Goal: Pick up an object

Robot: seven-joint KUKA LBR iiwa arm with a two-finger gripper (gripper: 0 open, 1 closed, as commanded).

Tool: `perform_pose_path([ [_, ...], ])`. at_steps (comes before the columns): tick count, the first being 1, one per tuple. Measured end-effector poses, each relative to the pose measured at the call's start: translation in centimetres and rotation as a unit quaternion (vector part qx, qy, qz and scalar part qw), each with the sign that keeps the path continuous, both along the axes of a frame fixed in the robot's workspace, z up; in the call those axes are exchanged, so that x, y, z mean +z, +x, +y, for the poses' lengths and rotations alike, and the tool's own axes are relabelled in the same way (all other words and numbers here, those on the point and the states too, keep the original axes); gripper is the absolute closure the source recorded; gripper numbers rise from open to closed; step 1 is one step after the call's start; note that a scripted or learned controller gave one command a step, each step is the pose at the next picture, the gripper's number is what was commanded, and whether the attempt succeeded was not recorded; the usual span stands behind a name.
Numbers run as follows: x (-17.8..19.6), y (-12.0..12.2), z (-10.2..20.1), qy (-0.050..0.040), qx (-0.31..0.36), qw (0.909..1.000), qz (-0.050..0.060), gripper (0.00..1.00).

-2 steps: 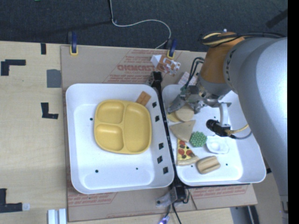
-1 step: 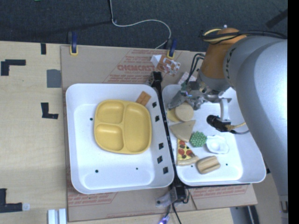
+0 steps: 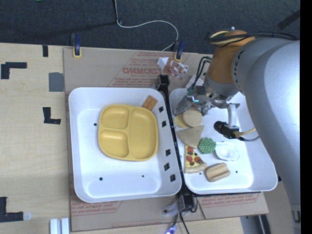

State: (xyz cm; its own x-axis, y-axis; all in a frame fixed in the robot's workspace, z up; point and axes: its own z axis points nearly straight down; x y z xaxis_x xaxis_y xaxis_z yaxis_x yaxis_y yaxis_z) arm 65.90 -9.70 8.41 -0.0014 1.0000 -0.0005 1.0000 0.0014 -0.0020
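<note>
My gripper (image 3: 194, 103) hangs over the back left part of the right bin (image 3: 261, 177), just above a round beige bread-like piece (image 3: 190, 118). In front of that piece lie a pale cheese wedge (image 3: 193, 135), a green broccoli piece (image 3: 206, 145), a white egg-like piece (image 3: 227, 152), a pizza slice (image 3: 193, 161) and a tan bun (image 3: 217, 171). The wrist hides the back of this bin. Nothing shows between the gripper's tips.
The left bin (image 3: 85, 179) holds a yellow divided plate (image 3: 128, 131) and a small brown block (image 3: 149, 102) at its back right. The dividing wall (image 3: 169, 145) between the bins runs close to the gripper's left. The big grey arm (image 3: 278, 106) covers the right side.
</note>
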Motion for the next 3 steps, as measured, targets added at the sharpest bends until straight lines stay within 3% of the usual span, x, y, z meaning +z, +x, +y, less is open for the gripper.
perform_pose_path([
  [3, 0.08, 0.88, -0.08, -0.0021, -0.001, 1.0000, 0.000, 0.00],
])
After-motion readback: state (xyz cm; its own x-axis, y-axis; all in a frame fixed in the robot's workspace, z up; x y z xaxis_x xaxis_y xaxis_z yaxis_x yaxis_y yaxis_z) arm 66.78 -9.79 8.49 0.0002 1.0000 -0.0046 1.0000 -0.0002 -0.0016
